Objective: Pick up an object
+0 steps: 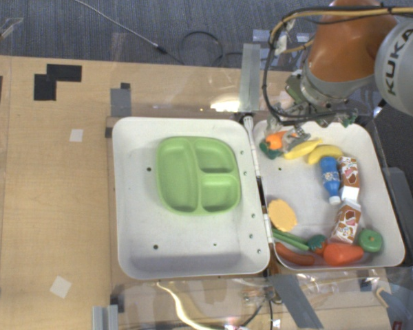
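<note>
My gripper [294, 130] hangs low over the far left corner of the right bin [382, 184], under the orange band of the arm [344, 47]. Just beneath and beside it lie a small orange toy with a green top [272, 143] and a yellow banana [311, 150]. I see nothing held. Further down the bin lie a blue bottle [330, 179], a red-and-white packet [349, 172], a second packet [346, 224], a round yellow-orange disc [283, 215], a green pod [292, 240], a red chili [296, 256], a red-orange tomato [343, 254] and a green round piece [370, 240].
The left bin [134, 239] holds a green divided plate [196, 174] near its middle. Cables loop from the arm above the right bin's far rim. A metal post [250, 78] stands behind the gap between the bins.
</note>
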Motion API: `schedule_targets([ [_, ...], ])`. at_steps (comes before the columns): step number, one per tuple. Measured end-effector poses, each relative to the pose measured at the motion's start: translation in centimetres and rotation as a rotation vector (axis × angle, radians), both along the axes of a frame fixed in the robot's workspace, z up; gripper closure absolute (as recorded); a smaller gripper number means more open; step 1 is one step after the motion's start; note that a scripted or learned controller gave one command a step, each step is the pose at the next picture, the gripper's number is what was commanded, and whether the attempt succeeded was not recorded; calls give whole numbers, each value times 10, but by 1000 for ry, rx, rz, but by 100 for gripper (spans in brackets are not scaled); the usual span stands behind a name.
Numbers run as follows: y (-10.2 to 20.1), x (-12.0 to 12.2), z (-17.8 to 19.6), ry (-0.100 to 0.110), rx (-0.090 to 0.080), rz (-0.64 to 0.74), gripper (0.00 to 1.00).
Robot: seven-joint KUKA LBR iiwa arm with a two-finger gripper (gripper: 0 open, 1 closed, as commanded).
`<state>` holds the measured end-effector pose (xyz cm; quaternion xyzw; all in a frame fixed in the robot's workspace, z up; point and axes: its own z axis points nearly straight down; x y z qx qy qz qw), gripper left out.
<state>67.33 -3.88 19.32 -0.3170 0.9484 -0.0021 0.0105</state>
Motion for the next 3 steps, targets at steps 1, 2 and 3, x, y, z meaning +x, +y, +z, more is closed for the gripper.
schedule_targets([
  [1,-100,-2,97,0,-10,99,100],
  [2,-101,-99,82,12,-7,325,100],
  [3,-12,-176,41,15,-4,426,100],
])
